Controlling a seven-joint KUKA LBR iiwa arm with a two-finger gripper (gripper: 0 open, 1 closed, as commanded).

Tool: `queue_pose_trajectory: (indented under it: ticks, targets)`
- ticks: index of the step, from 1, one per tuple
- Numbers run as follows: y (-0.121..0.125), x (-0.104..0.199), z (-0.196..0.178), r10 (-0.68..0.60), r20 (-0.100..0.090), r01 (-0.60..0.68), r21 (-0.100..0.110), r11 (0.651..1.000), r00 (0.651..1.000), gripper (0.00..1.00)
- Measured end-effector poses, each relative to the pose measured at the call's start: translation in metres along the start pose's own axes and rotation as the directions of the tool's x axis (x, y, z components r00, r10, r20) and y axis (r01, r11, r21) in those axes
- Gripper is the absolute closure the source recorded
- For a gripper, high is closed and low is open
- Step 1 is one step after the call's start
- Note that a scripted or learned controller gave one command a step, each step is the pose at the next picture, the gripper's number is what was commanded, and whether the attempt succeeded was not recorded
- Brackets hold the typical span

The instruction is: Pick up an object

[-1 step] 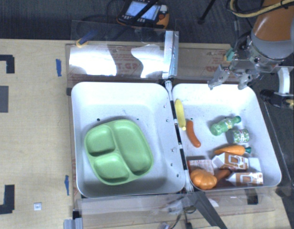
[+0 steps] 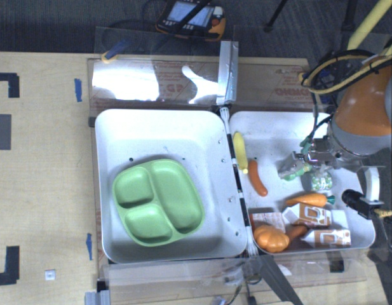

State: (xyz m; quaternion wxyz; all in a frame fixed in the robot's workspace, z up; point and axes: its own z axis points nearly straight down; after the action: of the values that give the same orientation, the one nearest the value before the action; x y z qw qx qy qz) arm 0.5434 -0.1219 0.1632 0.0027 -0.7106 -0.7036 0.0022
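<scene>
My gripper (image 2: 314,157) hangs over the back part of the right bin (image 2: 272,126), below the arm's orange band (image 2: 367,110). Just to its left lies a crumpled grey and green item (image 2: 290,168), and whether the two touch I cannot tell. A green and white packet (image 2: 321,182) sits right below the gripper. Further left lie a yellow piece (image 2: 239,151) and an orange-red sausage shape (image 2: 257,179). Along the front are an orange fruit (image 2: 270,239), a carrot (image 2: 306,200) and two small cartons (image 2: 315,215) (image 2: 327,237).
The left bin (image 2: 119,132) holds a green divided plate (image 2: 157,201). A metal divider (image 2: 236,170) separates the two bins. A black part of the arm (image 2: 361,203) reaches over the right bin's right edge. Cables (image 2: 323,75) hang by the arm.
</scene>
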Motion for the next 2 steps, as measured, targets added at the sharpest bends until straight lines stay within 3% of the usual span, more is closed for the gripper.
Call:
queue_pose_trajectory:
  ticks: [1,2]
  targets:
    - [0.0437,-0.0526,0.0721,0.006,0.001,-0.006,-0.003,1.000,1.000,0.00]
    - [0.0433,-0.0531,0.0659,0.009,0.001,-0.009,0.001,1.000,1.000,1.00]
